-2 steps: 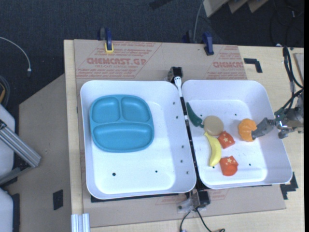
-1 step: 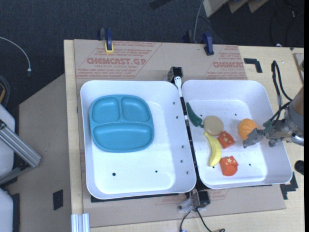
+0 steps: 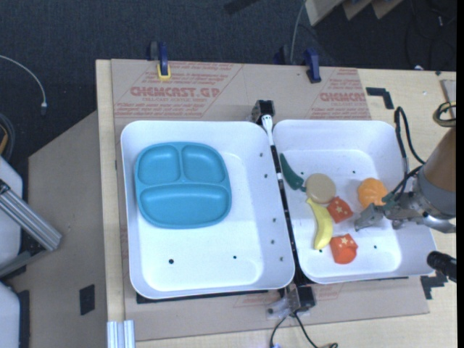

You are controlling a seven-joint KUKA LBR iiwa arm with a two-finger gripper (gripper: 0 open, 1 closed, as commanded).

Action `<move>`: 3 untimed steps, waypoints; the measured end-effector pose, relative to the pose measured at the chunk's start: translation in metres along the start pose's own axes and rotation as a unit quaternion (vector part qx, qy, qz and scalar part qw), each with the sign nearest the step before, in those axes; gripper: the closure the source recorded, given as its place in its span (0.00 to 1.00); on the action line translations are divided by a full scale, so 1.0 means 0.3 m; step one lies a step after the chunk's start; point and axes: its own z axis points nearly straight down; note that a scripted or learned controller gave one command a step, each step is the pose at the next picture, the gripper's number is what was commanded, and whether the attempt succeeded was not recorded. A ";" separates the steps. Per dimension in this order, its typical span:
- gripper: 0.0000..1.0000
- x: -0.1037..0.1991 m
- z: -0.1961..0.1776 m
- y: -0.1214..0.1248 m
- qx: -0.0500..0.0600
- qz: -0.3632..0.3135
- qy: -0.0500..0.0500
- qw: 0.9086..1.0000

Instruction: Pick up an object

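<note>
The right bin [image 3: 341,133] holds a yellow banana [image 3: 322,227], a tan round piece [image 3: 320,188], a small red piece [image 3: 338,209], a red-orange piece [image 3: 344,247], an orange fruit [image 3: 372,191] and a dark green item [image 3: 291,174] by its left wall. My gripper [image 3: 375,210] hangs low over the bin's right part, just below and right of the orange fruit and right of the small red piece. It looks open, with nothing between its fingers. The arm [image 3: 442,176] comes in from the right edge.
The left bin [image 3: 196,267] bears a blue divided plate [image 3: 183,185] in its upper left. A black cable [image 3: 401,133] loops over the right bin's far right corner. Blue clamps [image 3: 162,55] grip the bench's back edge.
</note>
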 end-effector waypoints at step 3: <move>1.00 -0.055 -0.408 0.015 -0.007 -0.001 -0.004 1.000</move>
